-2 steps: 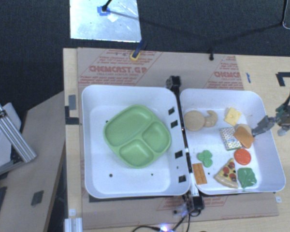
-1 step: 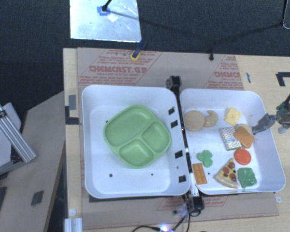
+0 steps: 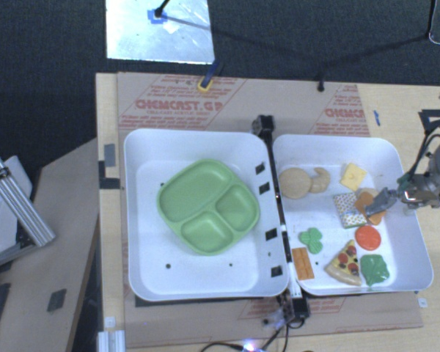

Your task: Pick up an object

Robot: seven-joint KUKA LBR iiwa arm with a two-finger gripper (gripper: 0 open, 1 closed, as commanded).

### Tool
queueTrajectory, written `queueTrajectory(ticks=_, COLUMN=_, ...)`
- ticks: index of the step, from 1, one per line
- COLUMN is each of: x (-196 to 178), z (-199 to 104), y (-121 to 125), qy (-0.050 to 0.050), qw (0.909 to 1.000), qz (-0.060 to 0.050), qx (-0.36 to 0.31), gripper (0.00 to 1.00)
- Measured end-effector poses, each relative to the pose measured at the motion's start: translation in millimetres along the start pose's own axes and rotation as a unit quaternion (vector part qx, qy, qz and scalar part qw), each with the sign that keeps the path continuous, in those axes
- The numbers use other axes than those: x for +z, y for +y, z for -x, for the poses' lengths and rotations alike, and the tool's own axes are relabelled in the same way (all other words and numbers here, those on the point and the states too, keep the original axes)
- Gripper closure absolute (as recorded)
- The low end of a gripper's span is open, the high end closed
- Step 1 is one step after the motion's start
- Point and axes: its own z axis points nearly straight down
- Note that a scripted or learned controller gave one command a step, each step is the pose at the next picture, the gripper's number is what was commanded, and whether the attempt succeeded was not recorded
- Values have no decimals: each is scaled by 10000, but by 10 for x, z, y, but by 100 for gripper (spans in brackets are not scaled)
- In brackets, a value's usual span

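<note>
The right bin (image 3: 407,218) holds several toy foods. Among them are a round tan cookie (image 3: 295,183), a yellow cheese square (image 3: 353,175), a patterned square (image 3: 345,209), an orange piece (image 3: 366,199), a red tomato slice (image 3: 367,237), a pizza slice (image 3: 344,263), a green leafy piece (image 3: 375,269), a small green broccoli (image 3: 311,239) and an orange cracker (image 3: 302,263). My gripper (image 3: 382,201) reaches in from the right edge and sits low over the orange piece, beside the patterned square. Nothing is visibly lifted.
The left bin (image 3: 143,160) carries a green divided plate (image 3: 207,206). A black-clipped divider (image 3: 275,211) joins the two bins. The arm's wrist (image 3: 429,189) hangs over the right bin's right wall. A shiny metal sheet (image 3: 159,20) lies beyond the bench.
</note>
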Motion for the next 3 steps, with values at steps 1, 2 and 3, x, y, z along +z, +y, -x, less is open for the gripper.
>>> queueTrajectory(ticks=1, x=439, z=-39, y=55, qy=-2, qw=10000, qz=7, qx=0, gripper=0)
queueTrajectory(ticks=2, x=1042, z=-12, y=1, qy=-4, qw=10000, qz=5, qx=5, gripper=0)
queueTrajectory(ticks=3, x=1095, z=-13, y=9, qy=-7, qw=10000, qz=18, qx=2, gripper=0)
